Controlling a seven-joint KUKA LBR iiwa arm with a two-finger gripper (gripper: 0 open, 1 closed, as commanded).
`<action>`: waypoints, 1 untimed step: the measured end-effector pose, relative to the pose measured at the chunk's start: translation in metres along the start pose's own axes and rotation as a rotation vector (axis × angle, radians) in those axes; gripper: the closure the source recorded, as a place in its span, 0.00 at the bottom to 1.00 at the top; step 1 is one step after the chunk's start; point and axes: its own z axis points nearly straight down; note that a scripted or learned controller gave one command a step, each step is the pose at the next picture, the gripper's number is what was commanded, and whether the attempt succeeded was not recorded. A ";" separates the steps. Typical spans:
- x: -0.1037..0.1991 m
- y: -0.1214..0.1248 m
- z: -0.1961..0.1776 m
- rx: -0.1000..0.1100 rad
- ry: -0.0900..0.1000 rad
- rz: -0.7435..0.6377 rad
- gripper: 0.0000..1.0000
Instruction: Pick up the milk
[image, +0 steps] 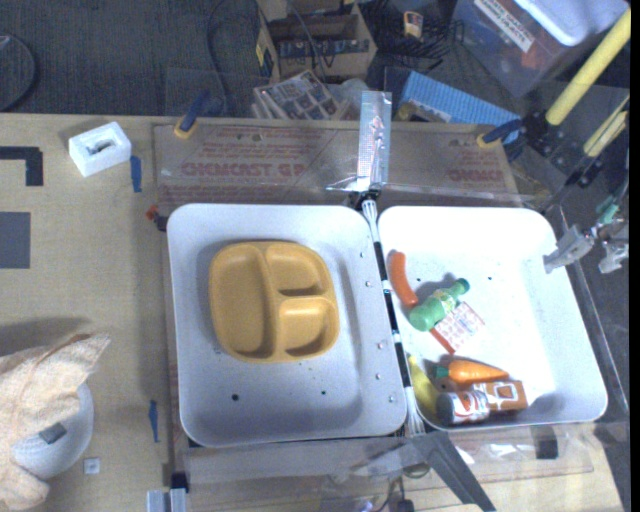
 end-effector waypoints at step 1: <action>0.050 -0.002 0.109 0.000 0.000 0.054 0.00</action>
